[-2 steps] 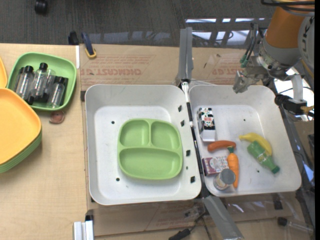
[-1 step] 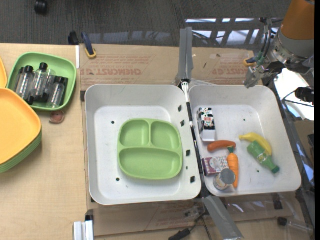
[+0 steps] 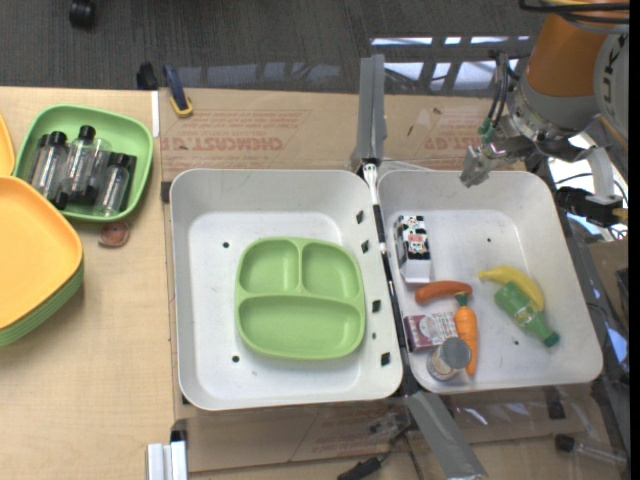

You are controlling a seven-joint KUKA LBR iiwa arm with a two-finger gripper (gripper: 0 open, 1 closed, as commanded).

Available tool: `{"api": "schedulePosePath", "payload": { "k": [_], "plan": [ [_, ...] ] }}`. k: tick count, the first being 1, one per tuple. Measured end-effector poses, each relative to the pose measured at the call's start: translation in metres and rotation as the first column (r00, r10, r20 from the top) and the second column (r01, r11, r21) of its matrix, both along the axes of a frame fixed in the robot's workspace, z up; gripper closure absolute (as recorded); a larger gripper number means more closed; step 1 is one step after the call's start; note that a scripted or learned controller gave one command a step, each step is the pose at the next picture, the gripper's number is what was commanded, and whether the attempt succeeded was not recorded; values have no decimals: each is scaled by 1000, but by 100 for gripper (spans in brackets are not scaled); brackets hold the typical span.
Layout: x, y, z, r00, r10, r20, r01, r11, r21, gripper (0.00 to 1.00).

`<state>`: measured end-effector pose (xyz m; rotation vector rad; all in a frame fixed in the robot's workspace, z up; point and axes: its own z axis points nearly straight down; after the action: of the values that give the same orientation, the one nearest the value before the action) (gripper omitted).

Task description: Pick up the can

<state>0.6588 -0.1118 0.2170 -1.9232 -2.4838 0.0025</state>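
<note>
Can [image 3: 452, 359] lies partly under the carrot [image 3: 467, 334] — tool [image 3: 478, 164] far off, grip state unclear.

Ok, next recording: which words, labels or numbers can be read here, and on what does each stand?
"CHEMCUT", printed upside down in red on the brown cardboard sheet behind the bins.
White milk carton with black cow patches: print too small to read.
Silver metal can and maroon packet: labels blurred.
Green plastic bottle: unreadable.
</note>
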Motion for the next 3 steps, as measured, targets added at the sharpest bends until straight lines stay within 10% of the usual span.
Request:
{"api": "schedulePosePath", "payload": {
  "k": [3],
  "plan": [
    [-17,-9,47,1000,-18,2,18,1000,-1,100]
  ]
}}
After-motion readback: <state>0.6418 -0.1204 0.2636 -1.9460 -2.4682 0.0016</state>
